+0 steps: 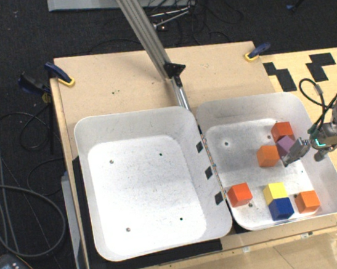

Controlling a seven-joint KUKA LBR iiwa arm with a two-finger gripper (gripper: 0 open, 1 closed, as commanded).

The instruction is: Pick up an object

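Observation:
The right bin [321, 159] holds several small blocks. An orange block [282, 130] lies toward its far right, with a purple block [285, 143] just in front of it and another orange block [268, 155] to the left. Along the near side are an orange block [239, 193], a yellow block [275, 191], a blue block [281, 209] and an orange block [307, 201]. My gripper [294, 153] reaches in from the right, low over the bin, its dark tip right beside the purple block's near right side. Whether it touches the block I cannot tell.
The left bin [99, 171] stands beside the right one on the wooden bench. A slanted metal pole [145, 31] runs down from the top to the gap between the bins. Blue and yellow clamps [59, 73] sit at the bench's far corners.

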